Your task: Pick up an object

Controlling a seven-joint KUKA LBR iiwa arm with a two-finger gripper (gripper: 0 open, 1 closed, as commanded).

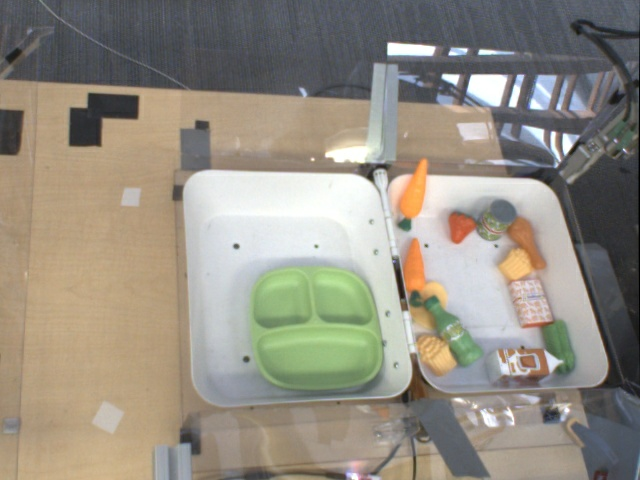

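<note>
Bench: left bin (215,218) w/ green tray (316,328); right bin (560,208) toy food; gripper (600,148) state can't tell.

We see a robotics lab: a pale wooden tabletop (90,298) with black marker squares (100,118) at ten o'clock, grey carpet (250,28) beyond.

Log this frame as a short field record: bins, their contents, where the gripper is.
left bin: holds a green divided plate
right bin: holds toy food
along the divider: two carrots, a green bottle, a corn piece
upper middle: a strawberry beside a can
right side: a labelled can lying flat, a green pickle
front edge: a small carton
gripper: at the view's upper right, outside the bins
task state: nothing picked up yet
</note>
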